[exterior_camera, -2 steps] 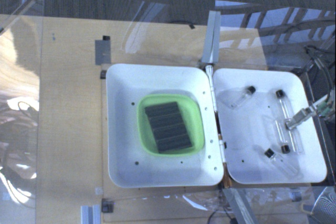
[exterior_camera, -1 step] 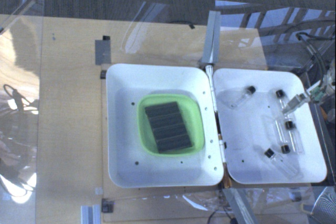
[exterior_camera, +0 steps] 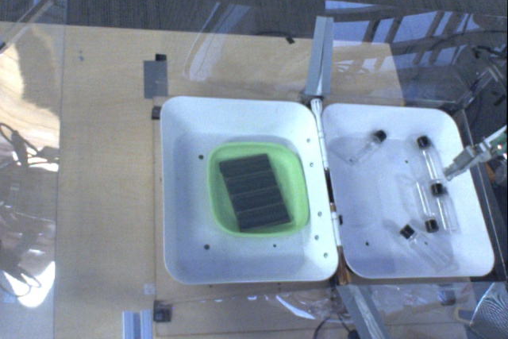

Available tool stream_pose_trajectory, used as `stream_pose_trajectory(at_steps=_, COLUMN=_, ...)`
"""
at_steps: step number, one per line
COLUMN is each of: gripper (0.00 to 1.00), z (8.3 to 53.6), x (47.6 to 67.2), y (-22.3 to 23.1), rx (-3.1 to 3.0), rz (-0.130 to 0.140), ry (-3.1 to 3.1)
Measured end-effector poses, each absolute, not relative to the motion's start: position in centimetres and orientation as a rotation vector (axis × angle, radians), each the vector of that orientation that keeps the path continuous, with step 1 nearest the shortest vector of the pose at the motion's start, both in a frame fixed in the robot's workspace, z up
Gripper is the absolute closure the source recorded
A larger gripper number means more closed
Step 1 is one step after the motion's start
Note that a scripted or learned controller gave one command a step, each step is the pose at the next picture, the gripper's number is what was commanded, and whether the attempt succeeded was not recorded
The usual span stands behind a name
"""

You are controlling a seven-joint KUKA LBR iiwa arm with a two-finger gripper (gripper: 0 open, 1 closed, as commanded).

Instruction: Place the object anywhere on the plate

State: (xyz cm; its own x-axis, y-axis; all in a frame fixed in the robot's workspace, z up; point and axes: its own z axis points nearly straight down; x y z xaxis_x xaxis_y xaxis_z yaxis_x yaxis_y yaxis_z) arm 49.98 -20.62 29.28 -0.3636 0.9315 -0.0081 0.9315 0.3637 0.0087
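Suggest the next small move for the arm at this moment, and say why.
Probably bring the gripper in from the right bin's edge, over the nearest clear vial, and lower onto it. Nothing is visibly held, several black-capped vials lie scattered in that bin, and the green plate in the left bin so far bears just a dark ridged block.

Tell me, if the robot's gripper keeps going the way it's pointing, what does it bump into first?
Probably the clear vial with a black cap in the right bin. The gripper points down-left toward it, though depth is hard to judge.
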Motion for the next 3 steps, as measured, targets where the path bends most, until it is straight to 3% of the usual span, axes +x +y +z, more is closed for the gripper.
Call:
stream_pose_trajectory(at_steps=2, gripper=0.0, z=31.7, x=48.9, y=-20.6, rx=1.542, rz=0.002, ry=2.725)
stream_pose_trajectory(at_steps=3, gripper=0.0, z=28.2, x=48.9, y=-20.6, rx=1.526, rz=0.002, ry=2.735)
